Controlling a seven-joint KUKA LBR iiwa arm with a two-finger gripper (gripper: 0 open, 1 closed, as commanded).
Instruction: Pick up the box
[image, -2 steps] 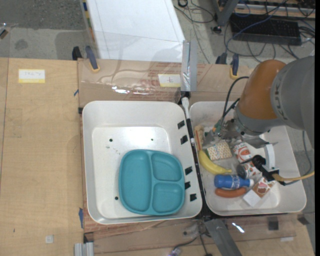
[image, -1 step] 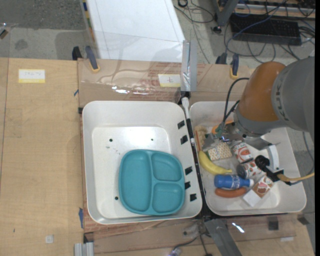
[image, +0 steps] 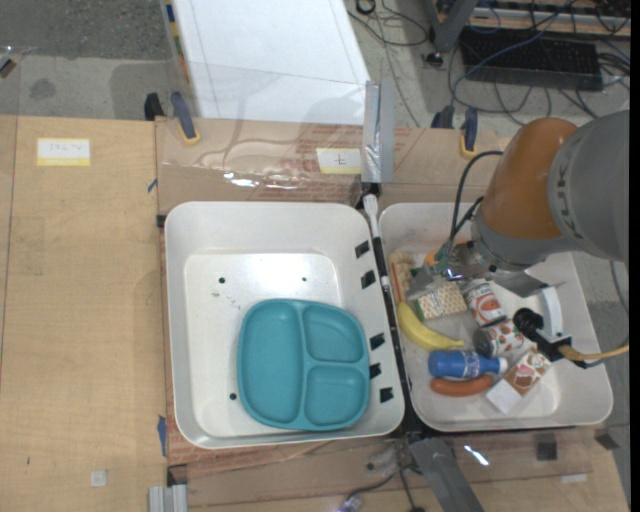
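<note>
The arm (image: 560, 190) reaches into the right bin (image: 590, 400) from the right. The gripper (image: 455, 262) is low at the back of the bin, near a small patterned box (image: 441, 300). I cannot tell how the gripper is set. A banana (image: 420, 328) lies just beside the box. A blue bottle (image: 462, 364) lies nearer the front. The left bin (image: 200, 240) holds a teal tray (image: 300, 365).

A tray (image: 303, 377) lies in the left bin (image: 190, 300); a banana (image: 422, 330) (beside the divider) lies in the right bin (image: 585, 400)
</note>
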